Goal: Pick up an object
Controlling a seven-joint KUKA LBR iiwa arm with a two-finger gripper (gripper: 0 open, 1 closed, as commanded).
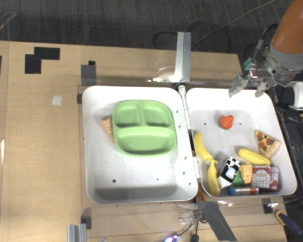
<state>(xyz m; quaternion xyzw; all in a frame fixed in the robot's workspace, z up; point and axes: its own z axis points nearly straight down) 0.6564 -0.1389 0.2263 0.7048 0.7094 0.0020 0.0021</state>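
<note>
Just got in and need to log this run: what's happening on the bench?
The gripper hangs open above the far edge of the right bin, holding nothing. That bin holds toy food: a red tomato, pizza slice, corn cob and bananas. A green divided plate sits in the left bin.

No legible text anywhere; printing on red box (265,177) in right bin (280,130) too blurred to read.

Claw (248,86) open above right bin (272,110) rim — empty-handed
</note>
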